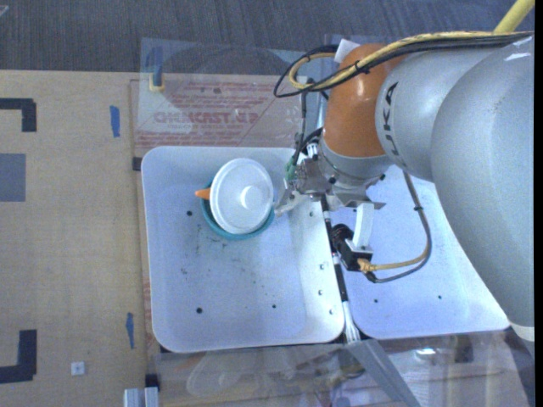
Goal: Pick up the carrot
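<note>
Little of the carrot (202, 194) showed to us: one orange tip poking out at the left edge of a white bowl (243, 196), which sat on top of a teal bowl (238, 226) in the upper middle of the left bin (229, 303). We judged that most of the carrot lay under or behind that stack, though we could not see how it was lodged.

Our gripper (293, 192) hung at the right rim of the white bowl, on the far side of the stack from the orange tip. Whether it was spread or pinched we could not tell, since the wrist and its orange band (356, 117) covered that part, and we saw nothing held.

To do the pick well, we thought the gripper should cross over the bowls and come down on the left of them, lined up across the exposed tip, low enough to catch it without pressing on the white rim. With so little carrot free, we expected a slip or a nudge of the stack to be the main risk.

Around this, the right bin (441, 303) lay under the arm, and a cable with a brass fitting (366, 266) drooped over the seam between the bins. We saw dark specks on the left bin's floor.
</note>
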Motion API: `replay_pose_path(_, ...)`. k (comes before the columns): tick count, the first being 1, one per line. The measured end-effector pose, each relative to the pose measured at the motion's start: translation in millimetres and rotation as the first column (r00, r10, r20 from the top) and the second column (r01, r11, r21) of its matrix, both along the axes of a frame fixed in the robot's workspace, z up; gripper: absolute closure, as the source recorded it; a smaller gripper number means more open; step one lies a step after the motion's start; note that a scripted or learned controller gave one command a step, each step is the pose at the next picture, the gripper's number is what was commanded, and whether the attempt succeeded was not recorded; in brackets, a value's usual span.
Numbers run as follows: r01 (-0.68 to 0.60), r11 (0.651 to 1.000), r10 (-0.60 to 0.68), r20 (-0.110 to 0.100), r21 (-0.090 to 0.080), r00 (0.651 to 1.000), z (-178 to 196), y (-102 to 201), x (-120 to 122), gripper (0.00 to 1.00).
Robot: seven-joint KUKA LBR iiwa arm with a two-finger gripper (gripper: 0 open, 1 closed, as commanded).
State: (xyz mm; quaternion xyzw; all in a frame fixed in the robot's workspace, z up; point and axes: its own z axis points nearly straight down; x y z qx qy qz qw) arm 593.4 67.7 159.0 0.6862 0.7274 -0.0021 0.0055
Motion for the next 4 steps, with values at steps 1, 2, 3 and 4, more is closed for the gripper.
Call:
replay_pose_path(1,0.257,0.966,-0.257,-0.004,0.010,0.966,52.0,-20.9,-12.2,0.00)
replay_pose_path(2,0.385,0.923,-0.385,-0.009,0.010,0.923,24.5,-94.4,-102.6,0.00)
replay_pose_path(3,0.535,0.845,-0.535,-0.006,0.009,0.845,158.0,-154.2,-104.9,0.00)
replay_pose_path(4,0.782,0.624,-0.781,-0.010,0.007,0.624,111.6,-91.5,-114.2,0.00)
